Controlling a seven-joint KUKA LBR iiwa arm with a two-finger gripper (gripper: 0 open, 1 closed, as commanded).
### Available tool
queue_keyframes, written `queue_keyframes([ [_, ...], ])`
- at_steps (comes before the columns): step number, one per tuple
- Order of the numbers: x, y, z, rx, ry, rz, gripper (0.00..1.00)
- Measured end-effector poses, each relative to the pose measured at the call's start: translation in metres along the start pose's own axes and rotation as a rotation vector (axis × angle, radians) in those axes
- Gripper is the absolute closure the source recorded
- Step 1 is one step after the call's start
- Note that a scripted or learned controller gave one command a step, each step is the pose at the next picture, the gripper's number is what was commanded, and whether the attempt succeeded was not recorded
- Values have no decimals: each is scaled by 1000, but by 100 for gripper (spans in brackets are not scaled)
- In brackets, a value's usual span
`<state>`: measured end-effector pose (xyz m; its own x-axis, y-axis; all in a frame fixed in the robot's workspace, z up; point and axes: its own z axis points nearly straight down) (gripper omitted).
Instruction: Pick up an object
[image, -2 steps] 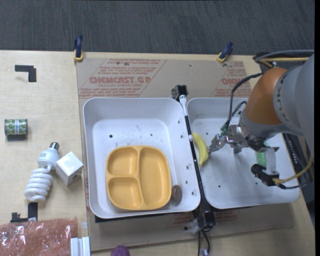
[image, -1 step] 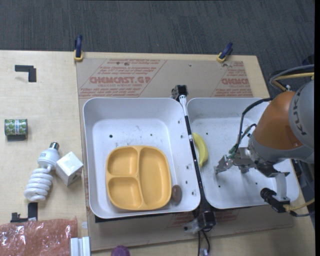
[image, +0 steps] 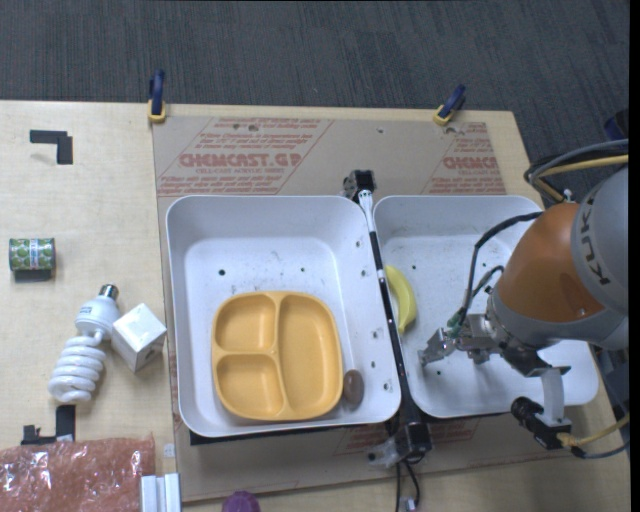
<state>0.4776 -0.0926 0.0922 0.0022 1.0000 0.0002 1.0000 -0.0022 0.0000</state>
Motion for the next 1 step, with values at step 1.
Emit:
queue_keyframes([
  [1, -1, 2, -10, -4, -1, 1, 100],
])
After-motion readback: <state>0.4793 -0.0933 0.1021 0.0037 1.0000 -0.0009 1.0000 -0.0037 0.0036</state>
